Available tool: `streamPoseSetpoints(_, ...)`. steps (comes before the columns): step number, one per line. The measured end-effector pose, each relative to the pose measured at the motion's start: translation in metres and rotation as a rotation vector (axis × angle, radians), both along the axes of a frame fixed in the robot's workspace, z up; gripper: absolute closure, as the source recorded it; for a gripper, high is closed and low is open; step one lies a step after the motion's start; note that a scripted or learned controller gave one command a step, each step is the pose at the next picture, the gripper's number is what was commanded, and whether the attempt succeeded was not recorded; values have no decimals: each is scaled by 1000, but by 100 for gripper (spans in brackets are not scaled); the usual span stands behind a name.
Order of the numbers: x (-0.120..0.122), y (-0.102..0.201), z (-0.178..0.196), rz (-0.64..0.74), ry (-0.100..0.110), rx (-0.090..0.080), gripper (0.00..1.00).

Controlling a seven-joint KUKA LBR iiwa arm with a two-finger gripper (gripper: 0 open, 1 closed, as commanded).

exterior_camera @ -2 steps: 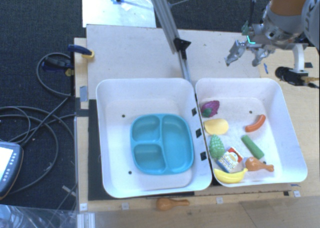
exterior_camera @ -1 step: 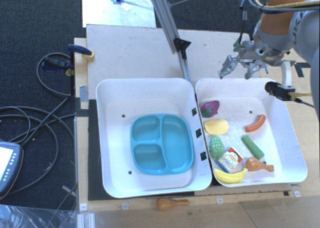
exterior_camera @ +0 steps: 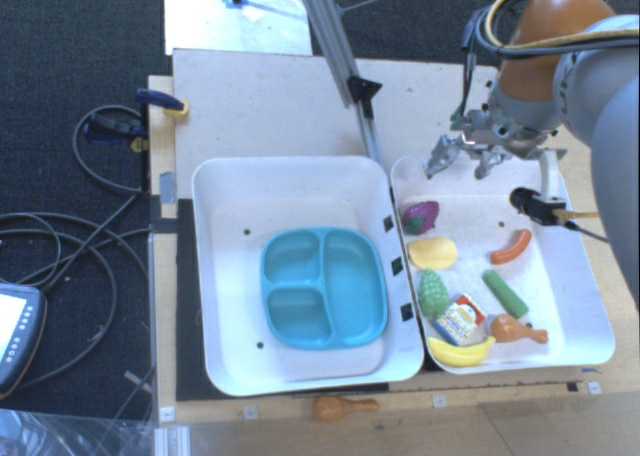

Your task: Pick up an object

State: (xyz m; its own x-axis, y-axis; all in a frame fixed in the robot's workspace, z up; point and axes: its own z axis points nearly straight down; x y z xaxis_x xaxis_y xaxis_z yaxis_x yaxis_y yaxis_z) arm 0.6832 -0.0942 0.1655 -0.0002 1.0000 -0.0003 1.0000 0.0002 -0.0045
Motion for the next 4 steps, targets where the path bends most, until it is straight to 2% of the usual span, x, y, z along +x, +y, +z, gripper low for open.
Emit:
streamPoseSetpoints(1,6,0,-43,4,-4,0,0)
streamPoseSetpoints(2,8,0,-29,5,-10,-1,100)
streamPoseSetpoints(3,4,2,18,4,-12,0,100)
streamPoseSetpoints(4,0,8,80,6,-14,0,100)
